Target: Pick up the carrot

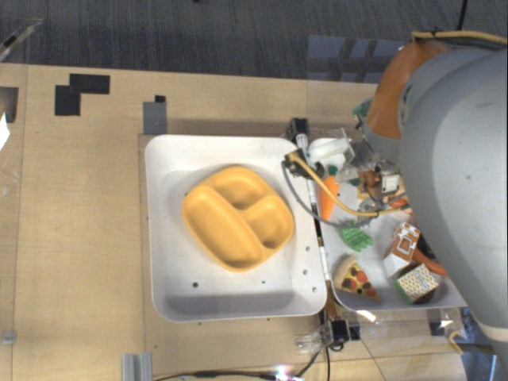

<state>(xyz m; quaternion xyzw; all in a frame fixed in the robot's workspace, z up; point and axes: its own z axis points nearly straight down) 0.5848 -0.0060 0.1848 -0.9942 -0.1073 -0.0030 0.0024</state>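
Gripper (343, 165) low over right bin's (379, 306) far-left corner; grip state unreadable. Pizza toy (357, 279) nearest, green piece (355, 236) beyond. Carrot (326, 197) further back, by bin's left wall, long axis near-to-far. Likely light, rigid, slick; take it across mid-body.

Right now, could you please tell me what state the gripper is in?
Gripper: cannot be told; it sits low in the right bin beside the carrot.
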